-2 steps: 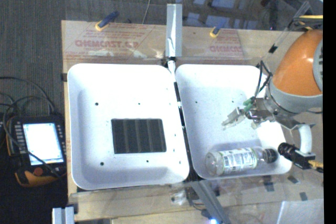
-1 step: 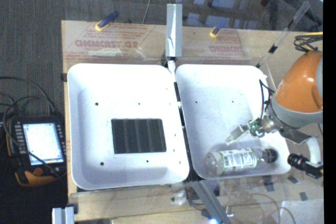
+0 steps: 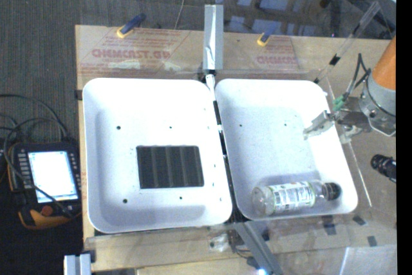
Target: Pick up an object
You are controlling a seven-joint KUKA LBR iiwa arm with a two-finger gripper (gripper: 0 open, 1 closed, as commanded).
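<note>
A clear plastic bottle (image 3: 295, 195) with a dark cap lies on its side at the near edge of the right bin (image 3: 277, 106). The gripper (image 3: 322, 122) hangs over that bin's right side, well apart from the bottle, its 2 fingers spread and pinching nothing. A dark ribbed mat (image 3: 170, 166) lies flat in the left bin (image 3: 109, 100).

An orange band (image 3: 386, 67) tops the arm's grey wrist (image 3: 380, 106). Thin black cables (image 3: 362, 71) loop beside it. Below, the gripper (image 3: 325, 120) has pale metallic fingers with a green tag just behind the jaws.
</note>
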